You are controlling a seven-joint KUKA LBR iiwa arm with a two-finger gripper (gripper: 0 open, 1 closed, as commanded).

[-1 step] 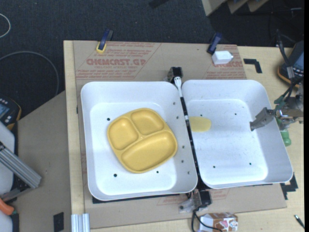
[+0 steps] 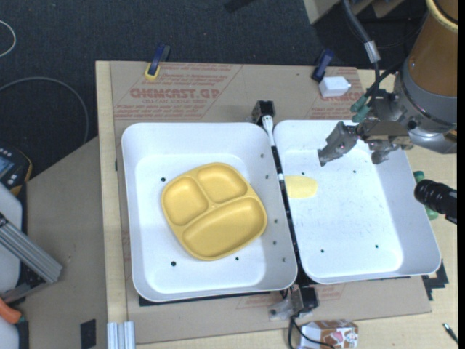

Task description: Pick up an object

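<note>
A yellow divided plate is being kept in the left bin, left of centre. A small yellow piece is being kept in the right bin. The end effector is being held just above it, upper right; open or closed cannot be told.

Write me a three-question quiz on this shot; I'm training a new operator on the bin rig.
1. True or false: the yellow plate lies in the left bin.
2. Which bin holds the small yellow piece? A) left B) right
3. Fill in: the gripper hovers over the ___ bin.

Key
1. True.
2. B: it lies in the right bin, near the wall shared with the left one.
3. Right: it sits above that bin's far part, up and right of the piece, with nothing seen between its fingers.
</note>
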